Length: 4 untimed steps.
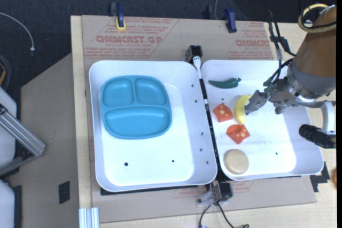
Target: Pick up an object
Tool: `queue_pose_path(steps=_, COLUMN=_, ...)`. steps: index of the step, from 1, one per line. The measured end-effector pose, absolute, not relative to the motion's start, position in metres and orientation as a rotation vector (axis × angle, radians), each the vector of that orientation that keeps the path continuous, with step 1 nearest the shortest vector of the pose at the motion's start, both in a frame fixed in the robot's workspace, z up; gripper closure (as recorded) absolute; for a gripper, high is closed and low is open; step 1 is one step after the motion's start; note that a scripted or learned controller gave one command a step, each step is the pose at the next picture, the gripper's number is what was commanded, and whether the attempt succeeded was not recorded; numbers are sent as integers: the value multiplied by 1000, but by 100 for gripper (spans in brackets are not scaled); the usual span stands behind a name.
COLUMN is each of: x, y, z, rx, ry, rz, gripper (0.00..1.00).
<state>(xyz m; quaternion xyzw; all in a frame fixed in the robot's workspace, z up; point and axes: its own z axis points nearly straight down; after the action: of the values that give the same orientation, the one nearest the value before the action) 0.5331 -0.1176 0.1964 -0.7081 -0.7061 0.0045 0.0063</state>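
Observation:
The right bin (299,163) holds a dark green pepper (225,83), a yellow piece (240,108), two red blocks with yellow stars (223,112) (238,133) and a round beige bun (235,161). My gripper (265,107) hangs over the upper middle of this bin, just right of the yellow piece. Its fingers are spread open with nothing between them. The left fingertip (252,106) is close beside the yellow piece; I cannot tell if it touches.
The left bin (107,168) carries a blue divided plate (137,105). A black divider strip (206,115) runs between the bins. Blue clamps (121,17) (230,18) sit on the board's far edge. The grey arm (318,61) covers the right bin's far right corner.

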Motion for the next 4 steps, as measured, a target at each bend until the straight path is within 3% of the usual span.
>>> queue_pose_path(steps=1, x=536, y=-117, z=204, rx=-2220, ry=-2221, rz=0, gripper=0)
queue_pose_path(steps=3, x=534, y=-112, z=99, rx=-2217, ry=-2217, rz=5, gripper=0)
queue_pose_path(steps=4, x=533, y=-112, z=84, rx=-2220, ry=-2219, rz=1, gripper=0)
